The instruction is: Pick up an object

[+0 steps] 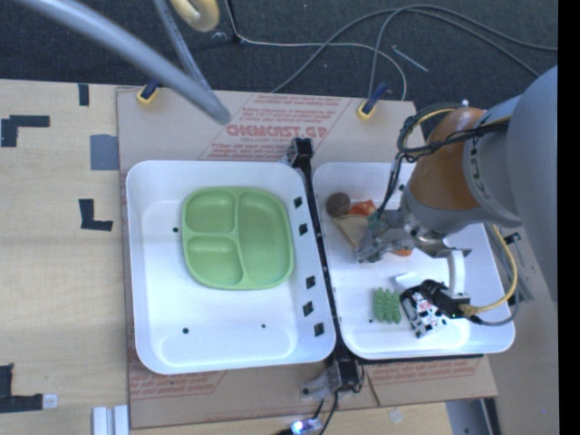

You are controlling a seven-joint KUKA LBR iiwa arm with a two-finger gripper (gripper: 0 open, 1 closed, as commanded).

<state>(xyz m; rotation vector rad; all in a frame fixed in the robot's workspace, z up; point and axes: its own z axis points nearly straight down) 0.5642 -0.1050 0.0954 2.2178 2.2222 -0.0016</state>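
On the bench, by size:
Arm (489, 166): grey with an orange band, reaching in from the right and bent down over the right bin.
Left bin (149, 270): white and shallow, touching the right bin along a black divider.
Right bin (494, 338): white, with the small items and the gripper inside it.
Tray (237, 236): green, three compartments, lying flat in the left bin's upper middle.
Gripper (373, 247): low in the right bin's upper left, beside a tan wedge; whether it is wide, narrow or holding anything cannot be told.
Black-and-white item (424, 308): near the front wall, with some red on it, just right of the green piece.
Green piece (387, 305): small and ridged, on the floor below the gripper, apart from it.
Tan wedge (350, 229): just left of the gripper, contact unclear.
Grey ball (338, 204): near the divider, above the wedge.
Orange bit (363, 208): just right of the ball.
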